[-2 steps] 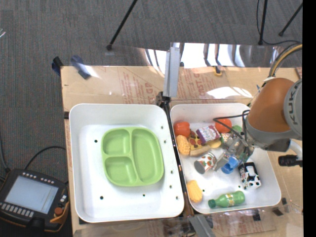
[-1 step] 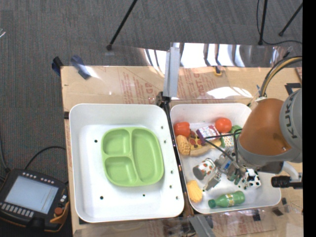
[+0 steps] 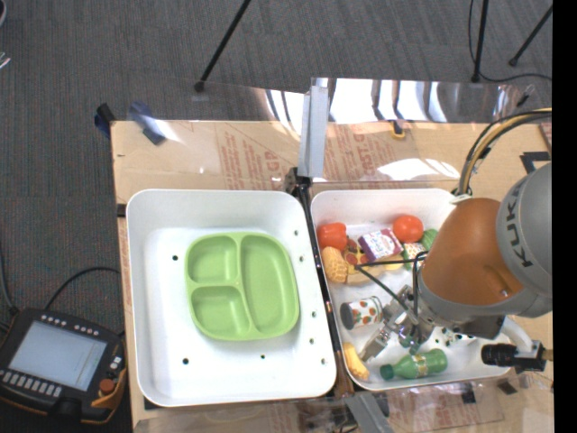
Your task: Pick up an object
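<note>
My gripper [image 3: 398,329] hangs low in the right bin [image 3: 379,197], under the orange band of the arm [image 3: 469,260]. It sits just right of a small red-and-white can [image 3: 361,312] lying on its side and just above a green bottle [image 3: 415,365] lying near the bin's front wall. A yellow banana [image 3: 355,361] lies at the front left corner. At the back lie a red pepper [image 3: 332,234], a purple packet [image 3: 380,244], a red tomato [image 3: 407,227] and a yellow corn cob [image 3: 335,264]. The arm hides the bin's right half.
The left bin [image 3: 144,242] holds a green divided plate [image 3: 242,284]. A metal post [image 3: 313,133] stands behind the wall between the bins. A teach pendant [image 3: 59,361] lies on the floor at the lower left. Cables [image 3: 491,142] loop above the arm.
</note>
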`<state>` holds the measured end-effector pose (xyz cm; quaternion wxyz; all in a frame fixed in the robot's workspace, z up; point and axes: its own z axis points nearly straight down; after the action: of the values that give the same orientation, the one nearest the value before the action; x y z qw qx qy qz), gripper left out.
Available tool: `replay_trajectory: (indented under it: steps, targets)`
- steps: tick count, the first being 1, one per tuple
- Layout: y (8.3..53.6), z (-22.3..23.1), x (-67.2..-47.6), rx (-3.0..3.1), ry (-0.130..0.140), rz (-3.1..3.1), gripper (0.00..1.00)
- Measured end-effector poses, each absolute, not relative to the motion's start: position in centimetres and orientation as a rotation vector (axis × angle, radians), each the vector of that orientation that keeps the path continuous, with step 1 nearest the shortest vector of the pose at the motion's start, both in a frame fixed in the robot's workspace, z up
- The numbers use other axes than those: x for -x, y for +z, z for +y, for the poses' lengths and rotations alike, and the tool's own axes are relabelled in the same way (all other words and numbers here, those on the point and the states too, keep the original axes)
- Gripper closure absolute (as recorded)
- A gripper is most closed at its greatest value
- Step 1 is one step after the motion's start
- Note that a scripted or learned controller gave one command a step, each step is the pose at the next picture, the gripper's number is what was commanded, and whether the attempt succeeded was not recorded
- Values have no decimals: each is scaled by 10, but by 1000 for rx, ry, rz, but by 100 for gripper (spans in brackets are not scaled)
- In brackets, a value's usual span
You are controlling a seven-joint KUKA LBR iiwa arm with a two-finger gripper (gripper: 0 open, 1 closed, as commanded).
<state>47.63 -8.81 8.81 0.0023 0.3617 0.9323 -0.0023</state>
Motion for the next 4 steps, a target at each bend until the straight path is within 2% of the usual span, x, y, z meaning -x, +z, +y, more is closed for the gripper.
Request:
replay_trajectory:
  steps: [1, 2, 3, 4]
  targets:
    - [87, -97, -552, -1325, 0, 2850, 0]
    - [96, -96, -552, -1318, -1, 2856, 100]
    - [86, -86, -589, -1810, -3, 2572, 100]
    - [193, -2, -612, -1815, 11, 2556, 100]
